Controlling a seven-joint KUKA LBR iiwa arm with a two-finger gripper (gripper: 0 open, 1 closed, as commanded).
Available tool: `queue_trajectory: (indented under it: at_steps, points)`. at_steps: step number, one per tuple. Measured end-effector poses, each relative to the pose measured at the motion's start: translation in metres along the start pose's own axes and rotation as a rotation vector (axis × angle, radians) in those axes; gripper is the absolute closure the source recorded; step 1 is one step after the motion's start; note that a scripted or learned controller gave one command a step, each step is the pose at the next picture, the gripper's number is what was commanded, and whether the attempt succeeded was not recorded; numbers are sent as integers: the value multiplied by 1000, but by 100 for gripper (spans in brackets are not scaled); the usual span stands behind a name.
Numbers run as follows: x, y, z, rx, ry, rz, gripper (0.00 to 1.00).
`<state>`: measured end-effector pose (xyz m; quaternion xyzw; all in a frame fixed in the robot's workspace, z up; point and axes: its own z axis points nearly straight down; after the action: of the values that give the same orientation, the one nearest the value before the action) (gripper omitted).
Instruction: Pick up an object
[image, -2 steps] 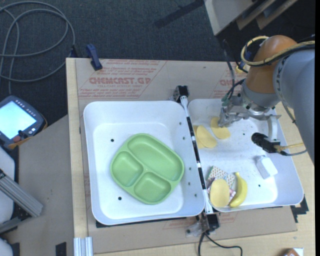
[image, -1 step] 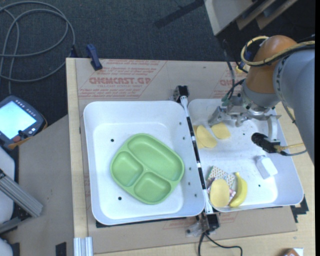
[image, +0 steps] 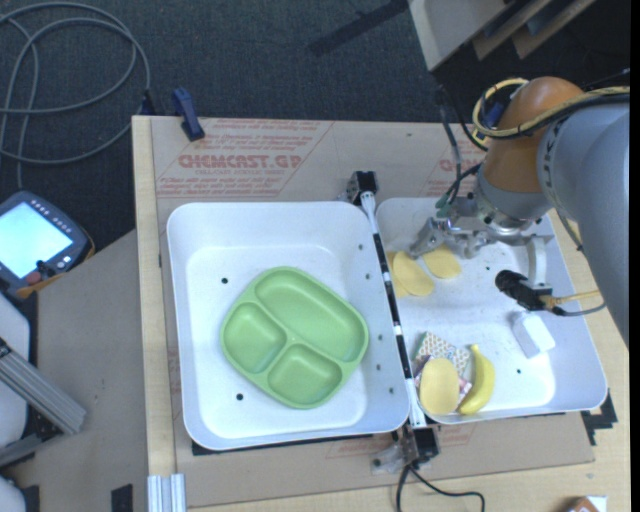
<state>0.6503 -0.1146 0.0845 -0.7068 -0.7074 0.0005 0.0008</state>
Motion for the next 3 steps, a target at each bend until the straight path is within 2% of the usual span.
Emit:
queue_trajectory:
  at_steps: [1, 2, 3]
  points:
    - [0, 1, -11, -3, 0, 0, 100]
    - [0, 1, -10, -2, 0, 0, 0]
    - [1, 0, 0, 0, 0, 1, 0]
